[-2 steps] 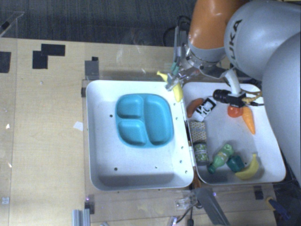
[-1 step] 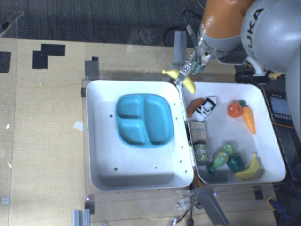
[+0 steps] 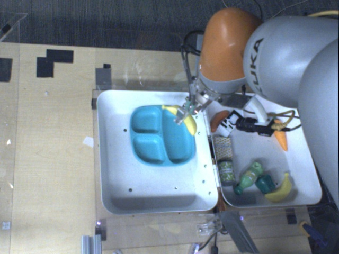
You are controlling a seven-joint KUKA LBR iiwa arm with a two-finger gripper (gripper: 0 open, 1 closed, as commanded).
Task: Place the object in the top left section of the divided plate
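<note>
the blue divided plastic plate (image 3: 160, 135) lies in the left white bin (image 3: 114, 157). at its far right edge the tool (image 3: 188, 111) hangs over a yellow banana-like piece (image 3: 186, 121); its grip i cannot tell. the top left section lies left of it. the right bin (image 3: 307, 163) holds a green bottle (image 3: 248, 176) and a banana (image 3: 279, 189).

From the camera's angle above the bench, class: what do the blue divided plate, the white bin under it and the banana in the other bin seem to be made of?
Blue divided plate: probably moulded plastic, uniform colour, soft sheen, rounded ridges.
White bin: likely plastic or coated metal, smooth and glossy with rounded corners; the look leaves it open.
Banana: probably a plastic toy, evenly yellow and slightly shiny, though real fruit cannot be excluded.
</note>
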